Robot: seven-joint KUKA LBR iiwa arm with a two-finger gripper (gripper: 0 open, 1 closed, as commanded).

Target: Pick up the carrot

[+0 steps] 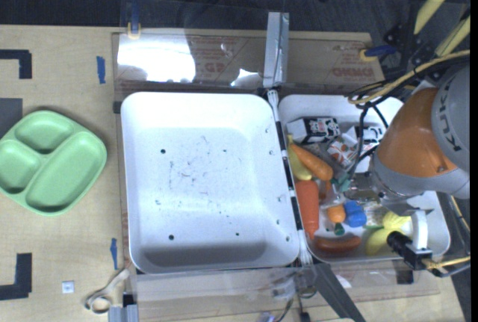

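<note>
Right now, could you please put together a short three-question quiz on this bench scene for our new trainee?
1. True or false: the carrot lies in the left bin.
2. Which side of the right bin is the carrot nearest? A) the divider side B) the outer side C) the far corner
3. Fill in: the green tray on the bench has ___ compartments.

Key: 1. False, it lies in the right bin among other toys, with the arm above that bin. 2. A. 3. Three.
</note>
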